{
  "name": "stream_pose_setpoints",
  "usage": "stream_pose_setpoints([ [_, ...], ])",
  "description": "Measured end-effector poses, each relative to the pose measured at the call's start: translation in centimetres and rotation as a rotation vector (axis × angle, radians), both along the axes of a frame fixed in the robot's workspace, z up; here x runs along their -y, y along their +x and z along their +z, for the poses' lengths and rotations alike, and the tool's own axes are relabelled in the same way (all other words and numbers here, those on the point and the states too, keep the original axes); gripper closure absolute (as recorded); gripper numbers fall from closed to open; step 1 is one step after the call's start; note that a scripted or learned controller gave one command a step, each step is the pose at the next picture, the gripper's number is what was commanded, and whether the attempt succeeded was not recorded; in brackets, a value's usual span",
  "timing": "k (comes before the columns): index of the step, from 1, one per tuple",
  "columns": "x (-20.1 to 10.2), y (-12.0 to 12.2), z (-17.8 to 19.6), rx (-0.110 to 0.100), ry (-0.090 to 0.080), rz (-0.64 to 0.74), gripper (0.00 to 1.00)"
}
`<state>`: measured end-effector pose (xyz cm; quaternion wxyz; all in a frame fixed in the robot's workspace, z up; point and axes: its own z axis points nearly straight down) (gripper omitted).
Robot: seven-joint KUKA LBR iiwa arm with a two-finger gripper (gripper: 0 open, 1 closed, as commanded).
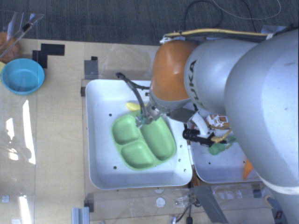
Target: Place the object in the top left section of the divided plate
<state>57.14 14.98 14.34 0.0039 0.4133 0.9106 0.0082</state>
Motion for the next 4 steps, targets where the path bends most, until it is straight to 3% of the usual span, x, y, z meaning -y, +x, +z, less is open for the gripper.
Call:
stream_pose_setpoints([
  [1,0.0,0.0,0.0,0.0,0.0,0.0,0.0],
  [2,0.0,0.3,1.2,0.008,0.003,0.0,1.0],
  [3,0.0,0.3,1.2,0.007,0.003,0.0,0.0],
  [4,0.0,0.5,2.4,0.015,0.007,-0.001,1.0],
])
